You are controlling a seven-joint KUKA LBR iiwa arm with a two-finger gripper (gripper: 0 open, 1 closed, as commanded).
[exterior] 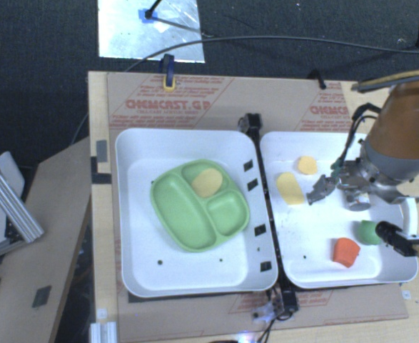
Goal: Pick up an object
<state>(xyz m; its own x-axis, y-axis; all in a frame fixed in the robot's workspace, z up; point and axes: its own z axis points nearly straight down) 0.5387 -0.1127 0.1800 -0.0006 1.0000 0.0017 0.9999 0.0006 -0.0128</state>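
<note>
In the right bin [316,270] lie a pale yellow oblong piece [290,188], a small yellow-orange piece [307,165], an orange piece [346,251] and a green piece [368,231]. My gripper [321,190] hangs over this bin, just right of the pale yellow oblong piece and below the small yellow-orange one. I see nothing held in it. The grey arm with its orange band [403,120] comes in from the right and partly covers the bin's right side.
The left bin [134,191] holds a green divided plate [188,216] with a yellow piece [208,182] in its upper compartment. A black divider with clips [260,191] runs between the bins. A black part of the arm [397,239] sits beside the green piece.
</note>
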